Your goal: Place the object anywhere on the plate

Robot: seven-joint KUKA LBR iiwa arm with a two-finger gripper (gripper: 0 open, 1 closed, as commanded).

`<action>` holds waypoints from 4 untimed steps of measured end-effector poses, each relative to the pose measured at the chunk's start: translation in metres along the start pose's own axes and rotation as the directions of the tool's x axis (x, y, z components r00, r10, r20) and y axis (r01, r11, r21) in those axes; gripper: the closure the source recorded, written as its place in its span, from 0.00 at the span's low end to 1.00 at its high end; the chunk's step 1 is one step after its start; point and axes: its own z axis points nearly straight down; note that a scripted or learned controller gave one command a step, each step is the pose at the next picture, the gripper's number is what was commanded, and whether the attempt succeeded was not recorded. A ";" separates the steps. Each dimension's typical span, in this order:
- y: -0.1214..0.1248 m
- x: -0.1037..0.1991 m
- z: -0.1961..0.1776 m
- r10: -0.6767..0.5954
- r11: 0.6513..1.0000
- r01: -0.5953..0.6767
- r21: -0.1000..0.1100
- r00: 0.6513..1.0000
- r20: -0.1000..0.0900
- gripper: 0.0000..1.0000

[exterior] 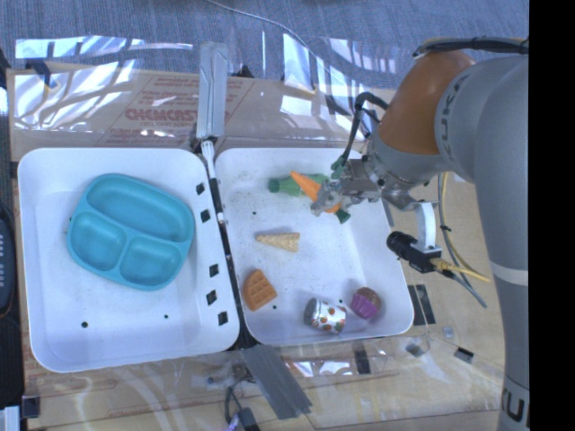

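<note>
The blue three-compartment plate (pixel 130 230) lies in the left bin (pixel 45 330). In the right bin (pixel 377 268), a toy carrot (pixel 306 185) with a green top lies near the far wall. My gripper (pixel 327 201) hangs low over the carrot's right end, touching or just above it. The gripper body hides that end of the carrot, and a bit of orange and green peeks out beneath it.
Also in the right bin are a tan cone (pixel 278 240) in the middle, an orange waffle piece (pixel 259 289) near the divider, a spotted cup-like toy (pixel 324 315) and a purple toy (pixel 365 303) by the front wall. A black divider ridge (pixel 216 241) separates the bins.
</note>
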 end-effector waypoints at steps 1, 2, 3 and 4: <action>0.010 0.058 0.098 -0.003 1.000 0.003 0.010 1.000 -0.002 1.00; -0.007 0.129 -0.005 -0.005 1.000 0.005 -0.007 1.000 -0.002 1.00; -0.084 0.247 0.000 -0.009 1.000 0.009 0.005 1.000 -0.001 1.00; -0.083 0.244 0.000 -0.002 1.000 0.002 0.004 1.000 0.001 0.00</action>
